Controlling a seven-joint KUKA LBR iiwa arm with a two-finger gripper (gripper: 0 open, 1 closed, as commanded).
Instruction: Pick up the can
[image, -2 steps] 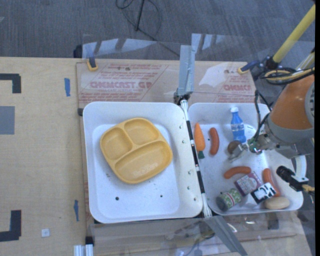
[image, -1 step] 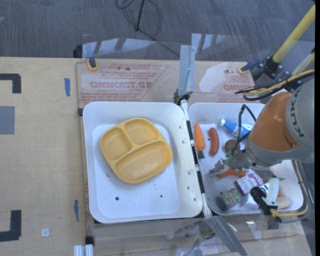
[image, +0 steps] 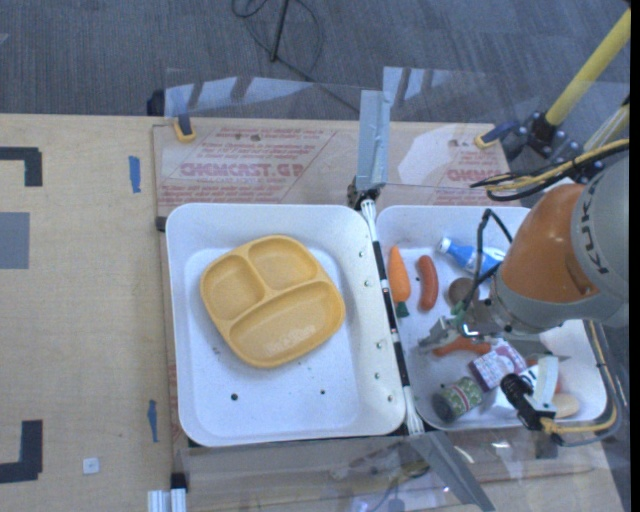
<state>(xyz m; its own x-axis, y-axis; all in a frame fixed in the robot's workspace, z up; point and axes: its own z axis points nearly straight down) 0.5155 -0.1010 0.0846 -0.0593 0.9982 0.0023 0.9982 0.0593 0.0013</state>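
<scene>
Can lies on its side in the right bin, close to the bin's front edge, toward the front-left corner. Green label, dark end facing out. Nothing grips it.

Just behind the can, a purple-and-white packet and a red-orange item, type unclear. The gripper hangs over mid-bin, just above that red-orange item, apart from the can. Can't tell if it's released or clenched; nothing visibly grasped.

Further back, a carrot along the left wall and a sausage beside it, both lengthwise. A blue-and-white tube sits near the back edge. The grey-and-orange arm covers the bin's right half.

The left bin holds a yellow divided plate, slightly back of centre and well apart from the can.
</scene>
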